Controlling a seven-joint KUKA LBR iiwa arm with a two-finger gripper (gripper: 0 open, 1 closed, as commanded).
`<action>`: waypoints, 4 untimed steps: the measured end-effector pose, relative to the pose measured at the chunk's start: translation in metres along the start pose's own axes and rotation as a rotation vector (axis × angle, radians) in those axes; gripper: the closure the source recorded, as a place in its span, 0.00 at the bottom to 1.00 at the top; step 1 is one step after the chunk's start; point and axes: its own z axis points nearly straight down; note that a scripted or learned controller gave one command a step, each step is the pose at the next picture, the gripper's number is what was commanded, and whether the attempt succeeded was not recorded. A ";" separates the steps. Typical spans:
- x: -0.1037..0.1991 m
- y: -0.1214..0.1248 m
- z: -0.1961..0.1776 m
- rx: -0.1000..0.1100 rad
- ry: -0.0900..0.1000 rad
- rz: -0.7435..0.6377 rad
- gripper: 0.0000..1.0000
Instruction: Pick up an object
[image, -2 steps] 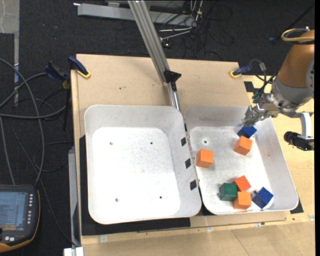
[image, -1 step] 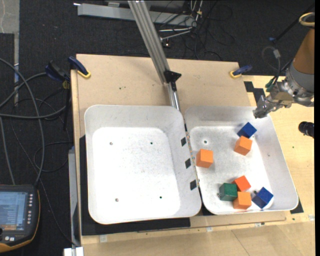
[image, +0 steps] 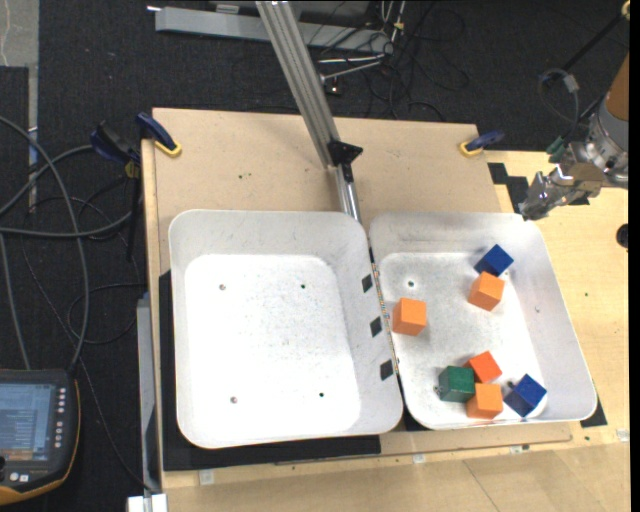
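Presently the gripper (image: 535, 197) hangs outside the right bin's (image: 560, 330) upper right corner, jaw state indeterminable, while the orange cube (image: 409, 316) lies apart; targeting the crowded green cube (image: 457, 384) cluster risks a jammed, failed grasp.

No readable text anywhere here. The handheld control pendant (image: 30, 430) at the lower left has a lit screen, and there are lines on it, but they're far too small and blurred to make out a single word or number. The coloured blocks in the right bin (image: 560, 330) show plain faces, no labels. The left bin (image: 190, 300) carries only specks and dots, no marks. Nothing printed on the counter (image: 260, 160) either.
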 end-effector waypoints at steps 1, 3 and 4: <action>0.055 -0.005 0.015 0.008 0.005 -0.004 1.00; 0.151 -0.015 0.035 0.009 0.004 -0.004 1.00; 0.202 -0.019 0.026 0.007 0.005 -0.006 1.00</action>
